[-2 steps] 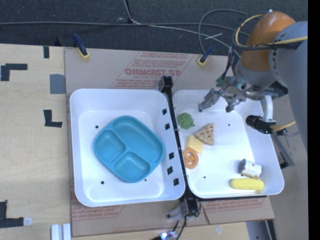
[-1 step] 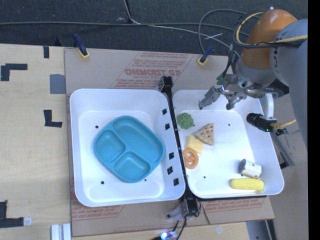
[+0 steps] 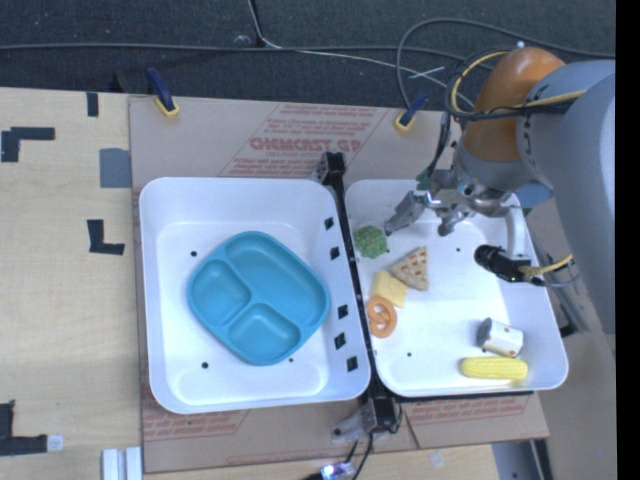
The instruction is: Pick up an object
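The gripper (image 3: 422, 215) hangs over the upper part of the right bin (image 3: 545, 318) with its fingers spread and nothing between them, apparently poised to pick; the nearest candidates, a green broccoli piece (image 3: 370, 241) and a pizza slice (image 3: 411, 268), lie just below-left of it. The left bin (image 3: 165, 208) holds a blue divided plate (image 3: 258, 296), well apart from the loose items.
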`<action>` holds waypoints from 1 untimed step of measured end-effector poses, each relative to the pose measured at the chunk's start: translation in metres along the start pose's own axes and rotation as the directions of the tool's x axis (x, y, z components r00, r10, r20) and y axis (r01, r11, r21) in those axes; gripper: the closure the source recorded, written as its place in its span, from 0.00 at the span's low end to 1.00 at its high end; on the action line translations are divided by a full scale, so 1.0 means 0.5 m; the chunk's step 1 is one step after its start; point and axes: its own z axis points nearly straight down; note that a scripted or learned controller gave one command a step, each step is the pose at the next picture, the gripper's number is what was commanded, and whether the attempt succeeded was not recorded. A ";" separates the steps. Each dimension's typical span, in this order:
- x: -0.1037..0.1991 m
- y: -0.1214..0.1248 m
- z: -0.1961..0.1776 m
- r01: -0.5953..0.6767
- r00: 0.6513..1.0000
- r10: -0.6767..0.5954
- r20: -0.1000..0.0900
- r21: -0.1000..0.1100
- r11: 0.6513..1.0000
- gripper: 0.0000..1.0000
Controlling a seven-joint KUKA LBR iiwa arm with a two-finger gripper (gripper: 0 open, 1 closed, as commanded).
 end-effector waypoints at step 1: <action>0.002 0.004 0.098 -0.001 1.000 0.001 -0.003 -0.007 1.000 0.00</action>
